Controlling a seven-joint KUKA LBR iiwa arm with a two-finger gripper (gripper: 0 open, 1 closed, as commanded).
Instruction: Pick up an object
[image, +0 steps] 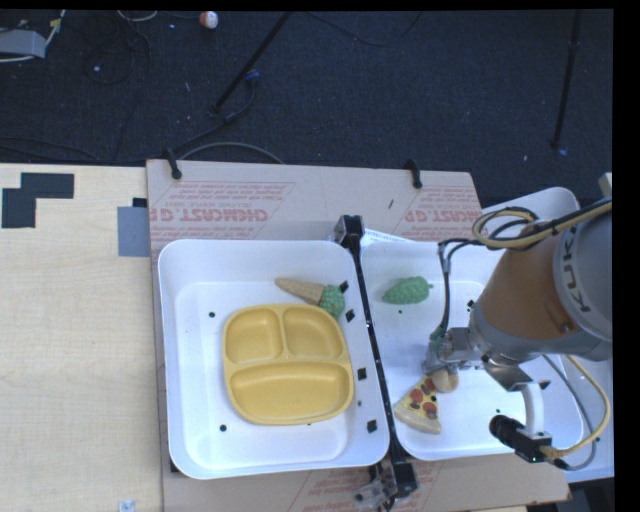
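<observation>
Pizza slice (419, 409), a small toy wedge with red dots on its top, lies flat on the floor of the right bin (470, 447), near that bin's front wall and close to the divider between the two bins. Just above it sits a small rounded tan and reddish object (440, 380), too small to name with confidence; it touches or nearly touches the slice's upper edge. The end effector (441, 352) hangs directly over that small object, low in the bin, which suggests the program has aimed at this cluster and not at the other toys. Whether it is spread or closed cannot be made out, since the wrist and its cabling cover it from above, and nothing visibly sits in its grip.

Farther back in the same bin, a green leafy toy (407, 291) rests alone, well apart from the arm (540, 300), so it looks like an easier target if this try fails. In the left bin (190, 300), a yellow divided plate (287, 362) lies flat in the middle, and an ice cream cone toy (312, 292) with a green scoop lies on its side between the plate and the back wall. Both bins sit on cardboard (300, 205) laid over the desk (70, 350), probably to keep them steady.
</observation>
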